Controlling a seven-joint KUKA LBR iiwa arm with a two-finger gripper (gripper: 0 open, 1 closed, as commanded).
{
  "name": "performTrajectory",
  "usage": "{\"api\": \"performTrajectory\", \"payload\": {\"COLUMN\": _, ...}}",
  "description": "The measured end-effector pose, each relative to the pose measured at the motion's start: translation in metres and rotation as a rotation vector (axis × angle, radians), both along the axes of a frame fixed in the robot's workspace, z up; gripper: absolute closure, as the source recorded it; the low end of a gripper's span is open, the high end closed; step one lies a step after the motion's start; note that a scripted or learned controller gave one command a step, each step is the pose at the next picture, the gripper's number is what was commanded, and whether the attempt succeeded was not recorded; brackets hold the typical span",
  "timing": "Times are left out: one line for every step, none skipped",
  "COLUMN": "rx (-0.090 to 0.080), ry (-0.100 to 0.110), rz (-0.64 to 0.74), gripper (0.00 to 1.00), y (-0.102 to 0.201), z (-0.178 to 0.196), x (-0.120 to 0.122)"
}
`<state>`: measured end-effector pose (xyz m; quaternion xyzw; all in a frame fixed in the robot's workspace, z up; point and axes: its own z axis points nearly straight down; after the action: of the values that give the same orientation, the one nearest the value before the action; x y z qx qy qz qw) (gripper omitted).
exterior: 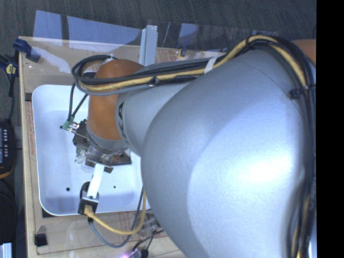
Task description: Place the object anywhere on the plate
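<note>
The big grey rounded body of the arm [236, 160] is filling the near right of the camera view, blocking most of the counter and whatever lies under it. Black and yellow cables [161, 77] are running along its upper edge and looping over the wrist. Beyond that, the orange band [105, 98] is leading down to the gripper [95, 157], which is hanging over the shallow white plastic bin [45, 122] on the left. A small white bar with a dark end [91, 190] is sticking out below the wrist toward the bin's near rim, with a yellow cable trailing from it; it looks like part of the rig rather than a loose item, though that is a guess.

Whether the gripper is spread or closed I cannot tell, since the wrist housing is covering it from above. Nothing can be made out between its tips.

The object to be placed and the plate cannot be picked out; the visible bin floor is showing a few dark specks at most. Judging from this, the task is looking unfinished: no object is resting on a plate in the uncovered area, and both the pick and the placing are apparently remaining. Farthest off, the wooden counter edge [24, 74] and grey carpet [161, 4] are lying beyond the bin.
</note>
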<state>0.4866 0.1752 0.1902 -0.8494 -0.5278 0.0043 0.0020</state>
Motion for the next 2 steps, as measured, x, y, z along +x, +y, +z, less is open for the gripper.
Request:
{"api": "performTrajectory", "payload": {"rx": 0.001, "ry": -0.002, "rz": 0.103, "gripper": 1.00, "y": -0.015, "z": 0.025, "x": 0.034}}
{"api": "performTrajectory", "payload": {"rx": 0.002, "ry": -0.004, "rz": 0.242, "gripper": 1.00, "y": -0.032, "z": 0.006, "x": 0.079}}
